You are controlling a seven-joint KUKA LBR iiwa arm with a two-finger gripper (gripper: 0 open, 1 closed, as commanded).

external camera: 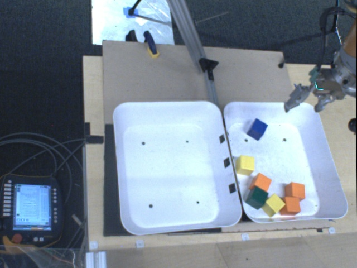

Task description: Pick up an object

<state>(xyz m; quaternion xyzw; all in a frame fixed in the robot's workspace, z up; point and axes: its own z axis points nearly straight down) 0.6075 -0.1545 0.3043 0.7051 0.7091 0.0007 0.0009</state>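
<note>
Blue cube [257, 129] waits beyond the spread fingers [294, 98]
Gripper [308, 100] hovers empty over the bin rim [312, 108], seemingly poised to descend

We see two bins [167, 111] side by side mid-frame. In the right one, one block [257, 129] lies upper left, a cluster of blocks [270, 193] lower down.
</note>
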